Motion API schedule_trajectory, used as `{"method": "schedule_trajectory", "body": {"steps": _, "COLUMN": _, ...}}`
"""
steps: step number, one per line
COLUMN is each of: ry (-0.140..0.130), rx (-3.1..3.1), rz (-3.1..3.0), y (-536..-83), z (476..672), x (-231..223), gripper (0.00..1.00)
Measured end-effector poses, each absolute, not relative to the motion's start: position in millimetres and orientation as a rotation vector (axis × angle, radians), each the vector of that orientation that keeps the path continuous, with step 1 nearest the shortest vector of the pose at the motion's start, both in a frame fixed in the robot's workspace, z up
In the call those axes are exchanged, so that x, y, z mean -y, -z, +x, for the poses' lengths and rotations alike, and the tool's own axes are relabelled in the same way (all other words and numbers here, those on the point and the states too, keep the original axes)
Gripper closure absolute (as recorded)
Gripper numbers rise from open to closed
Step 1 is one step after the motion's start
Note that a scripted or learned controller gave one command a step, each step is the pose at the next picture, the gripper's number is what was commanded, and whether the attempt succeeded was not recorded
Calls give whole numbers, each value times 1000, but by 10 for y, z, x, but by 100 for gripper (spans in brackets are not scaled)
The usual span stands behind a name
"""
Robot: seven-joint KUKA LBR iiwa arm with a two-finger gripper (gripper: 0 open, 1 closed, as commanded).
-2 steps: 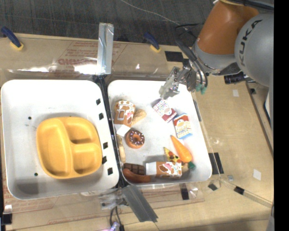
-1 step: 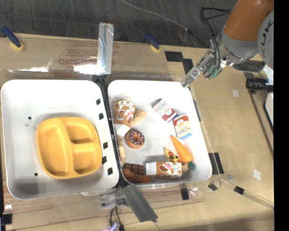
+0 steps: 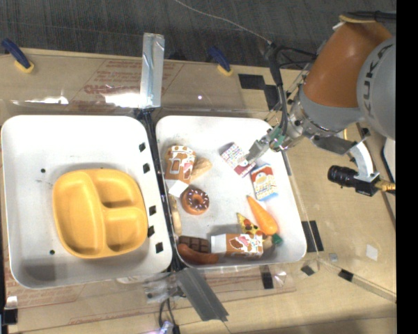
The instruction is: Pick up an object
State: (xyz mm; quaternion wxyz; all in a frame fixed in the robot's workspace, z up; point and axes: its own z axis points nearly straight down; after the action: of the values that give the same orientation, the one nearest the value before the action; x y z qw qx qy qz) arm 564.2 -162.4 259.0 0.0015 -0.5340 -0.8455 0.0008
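gripper (image 3: 251,152) hangs low over the right bin's (image 3: 216,125) far right corner, its tip just beside a small pink-and-white packet (image 3: 232,156), likely lining up a grab, though whether it's open or gripping anything i can't tell from here.

Right bin contents, loose toy food items.
Pink-white carton (image 3: 233,157) lies tilted near the top; red-white carton (image 3: 264,184) beside it; carrot (image 3: 263,216) diagonal; chocolate donut (image 3: 194,201) flat at centre; gingerbread house (image 3: 179,162) at upper left.
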Motion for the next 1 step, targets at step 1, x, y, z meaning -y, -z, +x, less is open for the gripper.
{"method": "schedule_trajectory", "body": {"steps": 1, "ry": -3, "rx": 2491, "rz": -1915, "y": -2757, "z": 5743, "x": 1252, "gripper": 100}}
